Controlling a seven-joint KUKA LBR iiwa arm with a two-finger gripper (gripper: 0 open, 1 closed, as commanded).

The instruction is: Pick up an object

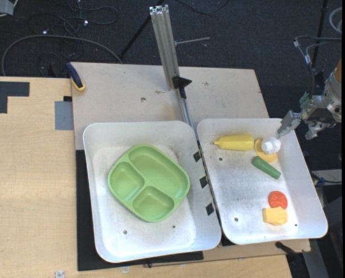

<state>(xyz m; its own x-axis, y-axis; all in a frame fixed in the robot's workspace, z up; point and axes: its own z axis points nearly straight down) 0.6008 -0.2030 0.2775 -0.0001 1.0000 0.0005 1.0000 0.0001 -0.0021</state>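
Nearest the lens: left bin [97,236] holding a green divided tray [148,182]. Beside it, right bin [311,225] with a yellow block [275,216] touching a red round piece [278,199] near the front, a green stick [266,167] mid-bin, a yellow bottle [236,143] and a white piece [270,146] toward the back. End effector [300,127] over the right bin's far right rim, fingers spread apart, gripping nothing, touching no object.
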